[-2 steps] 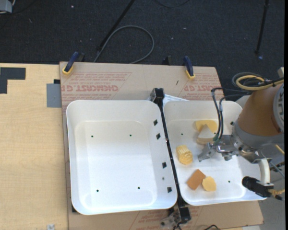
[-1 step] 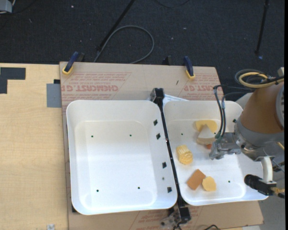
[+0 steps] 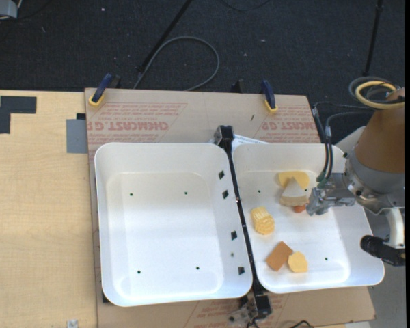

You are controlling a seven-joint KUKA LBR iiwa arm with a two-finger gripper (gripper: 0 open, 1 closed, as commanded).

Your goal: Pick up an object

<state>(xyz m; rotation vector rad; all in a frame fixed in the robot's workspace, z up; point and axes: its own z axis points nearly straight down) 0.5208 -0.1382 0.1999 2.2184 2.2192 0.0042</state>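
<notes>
We see the left bin (image 3: 116, 183) with bare floor. In the right bin (image 3: 355, 268): corn (image 3: 262, 221) near the divider, brown wedge (image 3: 279, 255) touching a yellow disc (image 3: 298, 262) at the front, yellow piece (image 3: 294, 179) and tan piece (image 3: 294, 196) toward the back. Gripper (image 3: 317, 203) sits just right of the tan piece, low in the bin; we can't tell its opening or whether it holds anything
</notes>
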